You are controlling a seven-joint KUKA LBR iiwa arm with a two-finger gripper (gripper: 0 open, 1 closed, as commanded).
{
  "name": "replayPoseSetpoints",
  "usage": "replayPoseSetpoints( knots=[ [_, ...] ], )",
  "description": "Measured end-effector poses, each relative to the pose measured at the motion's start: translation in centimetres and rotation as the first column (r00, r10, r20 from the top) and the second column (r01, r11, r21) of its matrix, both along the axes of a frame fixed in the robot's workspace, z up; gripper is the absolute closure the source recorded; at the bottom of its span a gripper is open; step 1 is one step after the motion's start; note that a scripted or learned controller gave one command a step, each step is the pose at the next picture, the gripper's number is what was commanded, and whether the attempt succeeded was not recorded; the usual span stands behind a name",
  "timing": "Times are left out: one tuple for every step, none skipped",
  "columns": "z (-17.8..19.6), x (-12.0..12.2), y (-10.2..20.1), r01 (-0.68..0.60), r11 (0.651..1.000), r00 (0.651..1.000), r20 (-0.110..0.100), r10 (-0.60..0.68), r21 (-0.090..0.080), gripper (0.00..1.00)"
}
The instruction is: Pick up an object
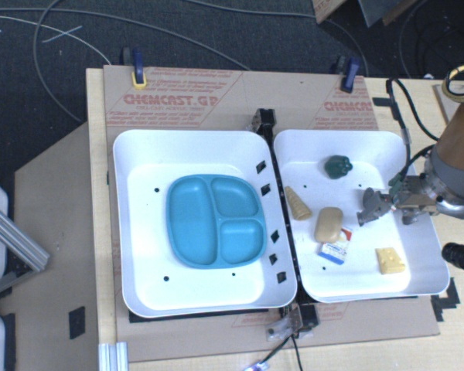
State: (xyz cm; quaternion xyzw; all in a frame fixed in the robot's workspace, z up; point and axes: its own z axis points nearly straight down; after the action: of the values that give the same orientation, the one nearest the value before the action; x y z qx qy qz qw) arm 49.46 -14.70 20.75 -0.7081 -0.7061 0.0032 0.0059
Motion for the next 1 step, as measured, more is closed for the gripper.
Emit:
replayPoseSetpoints(
  knots=[
    [0.5,0.27,0.02,-0.003,1.0,1.0,0.011,0.003,-0.002,0.0]
  ],
)
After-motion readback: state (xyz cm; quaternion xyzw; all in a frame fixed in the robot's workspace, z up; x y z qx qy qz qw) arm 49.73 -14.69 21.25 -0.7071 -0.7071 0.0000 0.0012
